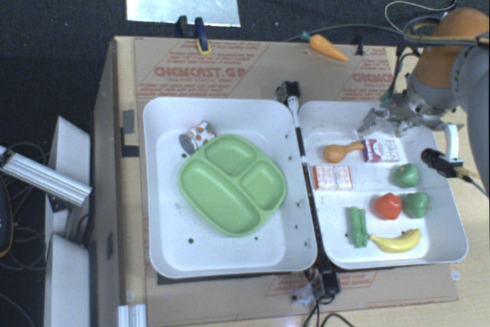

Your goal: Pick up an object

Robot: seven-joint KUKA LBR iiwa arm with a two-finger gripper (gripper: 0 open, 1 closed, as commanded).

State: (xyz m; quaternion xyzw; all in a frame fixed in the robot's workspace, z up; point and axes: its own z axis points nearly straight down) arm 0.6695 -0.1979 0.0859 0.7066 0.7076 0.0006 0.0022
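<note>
My gripper hangs over the back of the right bin, open, with nothing between its fingers. Just below it in the view lies a red-and-white box. To the box's left is an orange drumstick-shaped toy. A pink-and-white pack lies near the bin's left wall. A green pepper, a red pepper and another green piece sit toward the right. A green bean bundle and a yellow banana lie at the front.
The left bin holds a green divided tray and a small patterned can at its back left. A toy carrot lies on the cardboard behind the bins. The arm's orange band and cables crowd the right bin's back right corner.
</note>
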